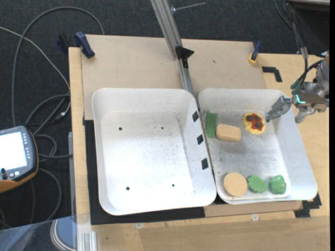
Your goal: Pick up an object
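The gripper (288, 110) is seen over the right bin's (293, 145) far right rim, its jaws apparently spread and gripping nothing. A small yellow-red tart (254, 123) lies just left, beside a tan bun (228, 133).

Table (131, 61): bears two bins side by side.
Left bin (146, 150): left of the right bin, rims touching.
Right bin (261, 156): holds five things.
Far row: flat block (211, 125) at the left wall, bread piece (229, 133) beside it, tart (254, 123) right.
Near row: round disc (235, 184), bumpy piece (256, 184), lumpy piece (277, 184), left to right.
Hand (288, 110): over the right bin's far right rim.
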